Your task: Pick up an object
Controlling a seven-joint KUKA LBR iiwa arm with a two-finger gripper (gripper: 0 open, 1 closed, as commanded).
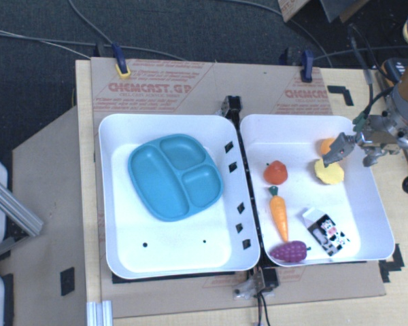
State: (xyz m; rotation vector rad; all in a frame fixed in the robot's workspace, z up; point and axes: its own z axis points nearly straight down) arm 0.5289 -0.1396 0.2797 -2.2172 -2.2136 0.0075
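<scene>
The right bin [367,212] holds several toy foods: a red tomato [275,172], an orange carrot [279,212], purple grapes [289,252], a yellow lemon-like piece [330,173] and a small orange piece [325,145]. A white box with black markings [326,232] lies near the bin's front right. My gripper [355,152] hangs over the far right part of this bin, open. Its left finger [336,149] sits just above the yellow piece and partly covers the orange one. Nothing shows between the fingers.
The left bin [122,243] bears a blue divided plate [175,176]. A black strip with clips [239,182] runs between the bins. Cables cross the dark floor behind the bench, and clamps [122,65] hold the cardboard sheet.
</scene>
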